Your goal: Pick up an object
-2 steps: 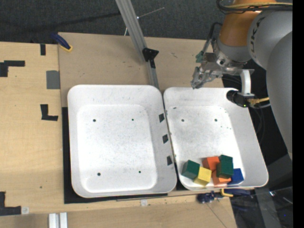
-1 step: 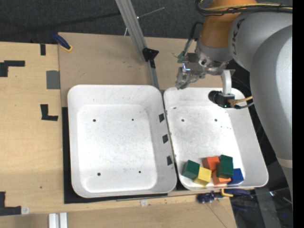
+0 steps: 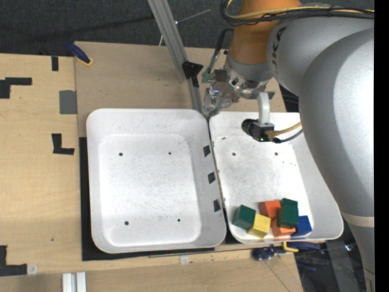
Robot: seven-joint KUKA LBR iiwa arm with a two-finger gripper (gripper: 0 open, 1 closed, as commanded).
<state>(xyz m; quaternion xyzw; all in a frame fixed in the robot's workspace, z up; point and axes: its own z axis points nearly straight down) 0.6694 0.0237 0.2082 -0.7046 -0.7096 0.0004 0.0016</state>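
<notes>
The claw point(image 3: 214, 105) hangs over the far rim where the 2 bins meet, below the orange band point(image 3: 261, 26) of the arm point(image 3: 334, 90); its tips blur into the dark clutter of the wrist, so I cannot tell how it is set, and nothing visible sits in it.

The things to pick lie well apart from it — a tight cluster in the near corner of the right bin point(image 3: 255, 169): a green block point(image 3: 244, 216), a yellow block point(image 3: 261, 224), an orange block point(image 3: 271, 209), a darker green block point(image 3: 289, 212) and a blue block point(image 3: 303, 224). The left bin point(image 3: 146, 175) lies just beside it on the bench point(image 3: 36, 181).

The likely trouble is the packing. The blocks touch or overlap, so a descent onto 1 may strike its neighbour, push the heap against the bin wall, or close on an edge and slip. The rim near the cluster could also foul the approach.

Hard to make out: how the blocks stack — a reddish-orange piece shows under the blue and dark green ones. The grey arm cuts off the right bin's far right side.
</notes>
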